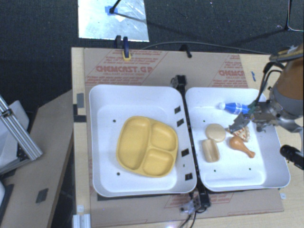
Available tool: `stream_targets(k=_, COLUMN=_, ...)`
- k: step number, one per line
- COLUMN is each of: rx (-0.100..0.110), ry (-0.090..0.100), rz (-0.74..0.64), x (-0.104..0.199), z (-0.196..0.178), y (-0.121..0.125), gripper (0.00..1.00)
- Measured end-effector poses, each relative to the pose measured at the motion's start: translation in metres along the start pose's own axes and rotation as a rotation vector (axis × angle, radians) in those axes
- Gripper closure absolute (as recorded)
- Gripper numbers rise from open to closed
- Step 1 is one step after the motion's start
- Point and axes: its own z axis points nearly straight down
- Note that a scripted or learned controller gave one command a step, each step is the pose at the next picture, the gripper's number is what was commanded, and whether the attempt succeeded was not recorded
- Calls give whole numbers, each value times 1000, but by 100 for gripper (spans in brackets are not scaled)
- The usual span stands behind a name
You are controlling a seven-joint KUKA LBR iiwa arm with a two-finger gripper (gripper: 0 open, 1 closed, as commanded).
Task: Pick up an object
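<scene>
Your gripper [239, 126] hangs low over the right white bin [270, 175], just above the triangular pizza-slice toy [242, 134]; whether it's clenched, you cannot tell.

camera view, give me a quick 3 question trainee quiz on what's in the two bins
1. True or false: the yellow divided tray lies in the left bin.
2. Which item lies nearest the claw?
A. the blue bottle
B. the slice with the patterned top
C. the yellow divided tray
3. Fill in: the toy drumstick lies in the ____ bin.

Key
1. True.
2. B; the claw is just above the slice.
3. Right; the right bin also holds two tan bread-like pieces.
</scene>
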Motion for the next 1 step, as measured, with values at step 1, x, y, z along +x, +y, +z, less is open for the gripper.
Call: stream_targets(k=1, rx=-12, ry=-2, rz=-3, x=0, z=-6, y=2, gripper=0)
